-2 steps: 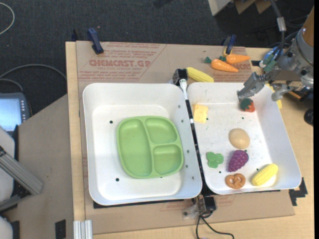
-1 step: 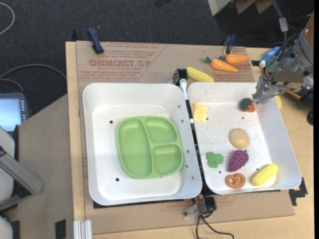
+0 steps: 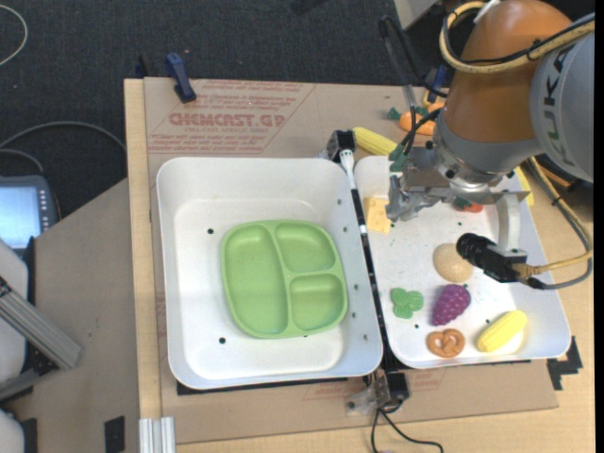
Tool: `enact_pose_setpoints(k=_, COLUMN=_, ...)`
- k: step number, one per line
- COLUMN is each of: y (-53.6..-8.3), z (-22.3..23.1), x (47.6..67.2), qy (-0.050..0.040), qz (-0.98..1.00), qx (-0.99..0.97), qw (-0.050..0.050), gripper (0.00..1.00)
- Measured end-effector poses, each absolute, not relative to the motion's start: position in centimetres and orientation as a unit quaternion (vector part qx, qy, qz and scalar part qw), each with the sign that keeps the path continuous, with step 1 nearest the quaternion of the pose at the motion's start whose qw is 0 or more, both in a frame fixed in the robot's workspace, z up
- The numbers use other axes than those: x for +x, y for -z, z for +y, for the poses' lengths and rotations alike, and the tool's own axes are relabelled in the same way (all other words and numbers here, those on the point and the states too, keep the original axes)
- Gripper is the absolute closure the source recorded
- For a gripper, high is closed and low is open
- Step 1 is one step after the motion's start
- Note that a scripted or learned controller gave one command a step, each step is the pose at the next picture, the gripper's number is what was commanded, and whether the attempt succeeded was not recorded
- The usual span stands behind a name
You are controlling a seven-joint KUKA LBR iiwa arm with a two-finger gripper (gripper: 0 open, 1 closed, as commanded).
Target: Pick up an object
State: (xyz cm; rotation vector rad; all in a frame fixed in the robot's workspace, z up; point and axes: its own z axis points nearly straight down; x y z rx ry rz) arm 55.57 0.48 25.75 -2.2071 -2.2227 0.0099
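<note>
Here, a grey KUKA arm [image 3: 514,74] with a glossy orange band reaches in over the right-hand bin [image 3: 415,347], its wrist bent downward so that the gripper [image 3: 408,201] hangs low near that bin's upper left corner, just beside a pale yellow, flat-sided wedge of toy cheese [image 3: 377,214] lying against the bin's left wall; whether the dark metal jaws are parted or closed cannot be told from this angle, and nothing is seen between them. Toward the bin's lower edge sits a loose group of smooth plastic play foods: a small green leafy piece [image 3: 407,302], a knobbly purple bunch of grapes [image 3: 451,302], a twisted orange-brown pretzel [image 3: 444,343] and a ridged yellow corn cob [image 3: 502,330] near the lower right corner. A rounded beige, egg-like piece [image 3: 453,262] rests nearer the bin's middle, touching a black fitting [image 3: 486,256] on the arm. The left-hand bin [image 3: 189,253], a shallow white tray with rounded corners, holds a matte green plate [image 3: 283,277] divided into three compartments, set near its centre. Both bins rest on a brown cardboard sheet [image 3: 226,116] printed with red lettering, a blue clamp [image 3: 180,75] at its upper left corner.
</note>
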Motion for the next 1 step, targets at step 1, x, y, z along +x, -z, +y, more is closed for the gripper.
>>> enact_pose_setpoints(k=1, y=-34.31, z=3.28, x=59.76, qy=0.0047, qz=-0.709, qx=-0.705, qw=-0.004, gripper=1.0)
